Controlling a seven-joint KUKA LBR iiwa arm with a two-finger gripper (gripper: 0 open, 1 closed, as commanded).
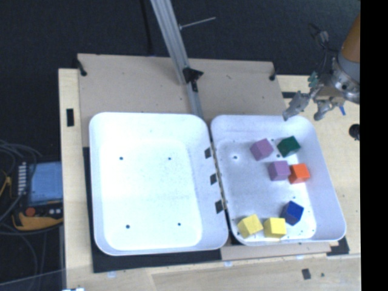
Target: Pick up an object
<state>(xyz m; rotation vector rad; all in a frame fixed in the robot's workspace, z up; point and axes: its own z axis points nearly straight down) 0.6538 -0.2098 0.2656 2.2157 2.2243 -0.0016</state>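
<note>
Pale bench carries two white bins; right bin holds seven blocks, the green block at one o'clock. Gripper hovers above that bin's one-o'clock corner, fingers spread, holding nothing.

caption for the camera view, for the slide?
Gripper, open, hovers at the top edge of the right bin holding seven colored blocks; left bin beside it.

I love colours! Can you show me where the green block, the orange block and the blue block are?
green block (288,145), camera view, middle of its top face.
orange block (299,173), camera view, middle of its top face.
blue block (293,212), camera view, middle of its top face.
</note>
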